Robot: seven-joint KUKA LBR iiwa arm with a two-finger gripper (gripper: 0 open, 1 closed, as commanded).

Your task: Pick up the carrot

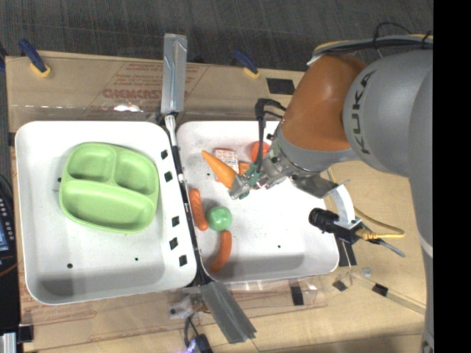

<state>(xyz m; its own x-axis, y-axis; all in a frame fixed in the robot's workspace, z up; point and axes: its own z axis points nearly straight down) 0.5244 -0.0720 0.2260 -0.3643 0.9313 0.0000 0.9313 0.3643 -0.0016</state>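
Carrot (219,165): lies in the right bin (294,259), toward its upper left part, pointed end aimed at the divider between the bins, thick end toward the gripper.
Gripper (241,190): low over the right bin, just beside the carrot's lower right end; whether it is released or clenched cannot be told, and nothing shows plainly gripped.
Small packet (225,155): white and red, touching the carrot's upper side.
Green ball (218,217): below the carrot, near the gripper tip.
Sausage pieces: one (196,208) left of the green ball along the divider, another (222,248) below the ball.
Arm (346,109): grey with orange band, right of the carrot, covering the bin's upper right.
Left bin (44,271): holds a green divided plate (110,186), well apart from the carrot.
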